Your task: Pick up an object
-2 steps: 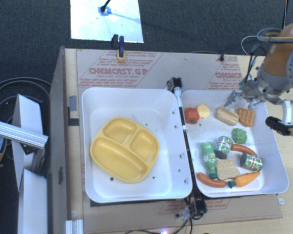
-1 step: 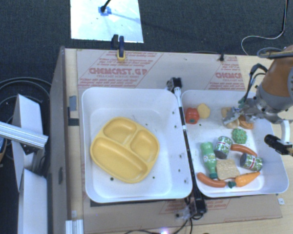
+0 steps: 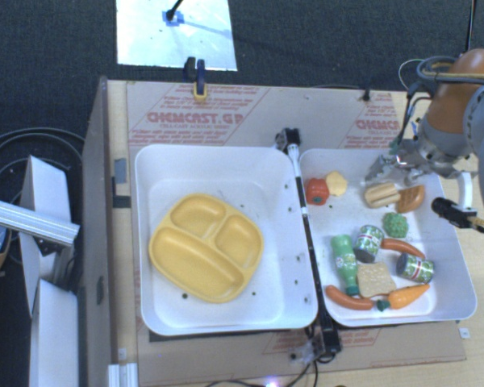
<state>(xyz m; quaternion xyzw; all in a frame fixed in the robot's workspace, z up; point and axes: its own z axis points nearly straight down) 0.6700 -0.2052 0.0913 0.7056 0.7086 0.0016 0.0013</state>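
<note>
The right bin (image 3: pixel 452 297) holds several toy foods. Along its far side lie a red tomato (image 3: pixel 317 190), a yellow piece (image 3: pixel 336 185), a tan hot dog bun (image 3: pixel 380 193) and a brown roll (image 3: pixel 410 197). Nearer the front are a broccoli floret (image 3: pixel 395 223), two cans (image 3: pixel 369 242) (image 3: pixel 415 268), a green bottle (image 3: pixel 346 262), a bread slice (image 3: pixel 375 280), two sausages (image 3: pixel 403 247) (image 3: pixel 346 299) and a carrot (image 3: pixel 408 295). My gripper (image 3: pixel 394 166) hangs over the bin's far right part, just above and behind the bun and the roll, with nothing visibly held.
The left bin (image 3: pixel 157 176) carries a yellow divided plate (image 3: pixel 206 247). A black clip (image 3: pixel 290 139) sits on the wall between the bins. The arm (image 3: pixel 460 111) and its cables cross the right bin's far right corner. Cardboard (image 3: pixel 226 111) lies under both bins.
</note>
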